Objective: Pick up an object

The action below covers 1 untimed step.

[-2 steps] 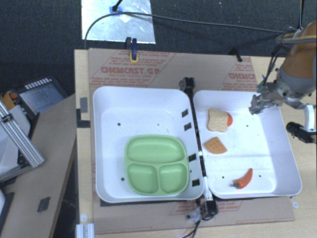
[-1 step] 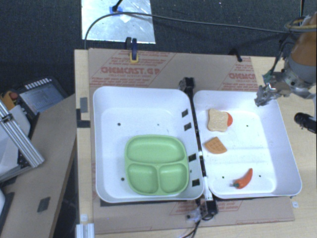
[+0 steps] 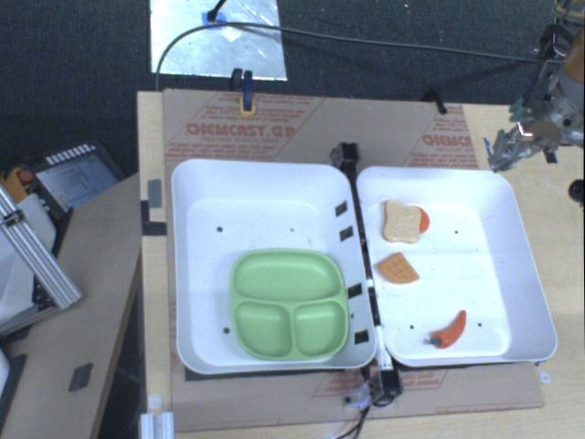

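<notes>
bench (image 3: 110, 273) with two white bins (image 3: 274, 190)

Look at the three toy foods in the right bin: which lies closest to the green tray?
The waffle. It sits by the bin's left wall, while the bread lies farther up and the chili farther right.

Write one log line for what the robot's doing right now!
gripper above right bin's far corner | holding nothing | bread slice, waffle, chili pepper unpicked

I'm looking at a robotics lab: two white bins (image 3: 274, 190) on cardboard sheeting (image 3: 302, 122), dark carpet (image 3: 73, 53) at eleven o'clock, cables (image 3: 366, 48) trailing at twelve, aluminium framing (image 3: 37, 254) at nine.
</notes>
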Tool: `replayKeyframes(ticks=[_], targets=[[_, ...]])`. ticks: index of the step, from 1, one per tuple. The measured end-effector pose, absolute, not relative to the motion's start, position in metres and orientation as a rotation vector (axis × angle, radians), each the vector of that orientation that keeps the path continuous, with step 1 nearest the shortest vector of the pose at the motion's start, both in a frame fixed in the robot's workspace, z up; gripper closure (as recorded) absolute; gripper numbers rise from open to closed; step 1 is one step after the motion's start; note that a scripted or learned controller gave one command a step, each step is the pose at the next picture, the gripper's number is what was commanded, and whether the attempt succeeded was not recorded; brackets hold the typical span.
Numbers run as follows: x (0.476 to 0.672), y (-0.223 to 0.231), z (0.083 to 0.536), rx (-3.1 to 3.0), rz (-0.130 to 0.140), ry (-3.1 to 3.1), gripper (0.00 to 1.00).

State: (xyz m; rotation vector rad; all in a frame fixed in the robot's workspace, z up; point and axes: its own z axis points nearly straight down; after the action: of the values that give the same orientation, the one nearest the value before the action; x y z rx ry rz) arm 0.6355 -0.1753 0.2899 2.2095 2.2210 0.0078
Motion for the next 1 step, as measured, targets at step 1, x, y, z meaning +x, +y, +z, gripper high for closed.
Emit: replayKeyframes(ticks=[1], targets=[[0.6340, -0.1194, 0.2927, 2.210, 0.005, 2.231, 1.00]])
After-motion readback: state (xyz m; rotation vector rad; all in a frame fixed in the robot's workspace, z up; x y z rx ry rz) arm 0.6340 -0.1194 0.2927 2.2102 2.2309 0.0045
